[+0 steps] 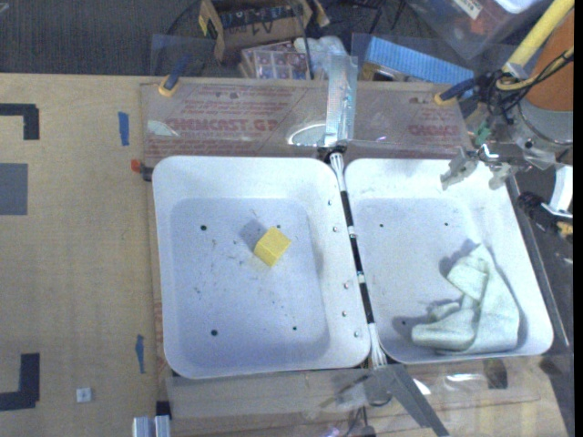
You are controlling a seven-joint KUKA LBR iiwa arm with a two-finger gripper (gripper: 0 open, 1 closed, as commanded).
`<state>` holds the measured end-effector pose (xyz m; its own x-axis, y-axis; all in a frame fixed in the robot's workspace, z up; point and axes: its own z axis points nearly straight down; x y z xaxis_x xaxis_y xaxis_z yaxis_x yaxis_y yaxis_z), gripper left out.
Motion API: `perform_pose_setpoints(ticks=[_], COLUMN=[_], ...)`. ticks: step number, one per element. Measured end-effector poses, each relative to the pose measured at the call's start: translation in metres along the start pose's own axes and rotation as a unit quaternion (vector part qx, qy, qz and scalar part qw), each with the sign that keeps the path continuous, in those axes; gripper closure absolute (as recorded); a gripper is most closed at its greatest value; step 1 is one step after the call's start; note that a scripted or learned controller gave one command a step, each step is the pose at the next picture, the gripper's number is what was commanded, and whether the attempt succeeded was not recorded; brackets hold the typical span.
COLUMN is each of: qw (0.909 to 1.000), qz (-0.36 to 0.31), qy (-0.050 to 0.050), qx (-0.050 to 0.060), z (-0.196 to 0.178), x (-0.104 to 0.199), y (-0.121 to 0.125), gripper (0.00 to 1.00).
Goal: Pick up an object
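A small yellow block [271, 246] lies near the middle of the left white bin [173, 198]. A crumpled white cloth [471, 306] rests in the near right part of the right white bin [392, 185]. My gripper [474, 177] hangs over the far right corner of the right bin, well behind the cloth and far right of the block. Its two fingers [450, 175] are spread apart, open, with nothing between them.
Clear plastic panels [237, 121] stand along the bins' far side, with clamps, a cardboard box [255, 12] and a blue pad [414, 62] behind. Bare wooden bench [73, 244] with black marks and blue tape lies to the left. A metal bracket [392, 390] sits at the front.
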<state>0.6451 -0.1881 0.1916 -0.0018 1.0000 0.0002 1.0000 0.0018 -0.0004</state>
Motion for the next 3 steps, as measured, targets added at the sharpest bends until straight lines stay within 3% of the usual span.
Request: perform_pose_setpoints(ticks=[1,2,3], qw=[0.9934,0.9630,0.9144], qz=[-0.115,-0.270,-0.405], qy=[-0.001,-0.001,0.000], qx=[-0.002,-0.003,-0.001], z=[-0.040,-0.121,0.002], x=[0.087,0.155,0.250], y=[0.004,0.015,0.001], gripper=[0.00,0.00,0.00])
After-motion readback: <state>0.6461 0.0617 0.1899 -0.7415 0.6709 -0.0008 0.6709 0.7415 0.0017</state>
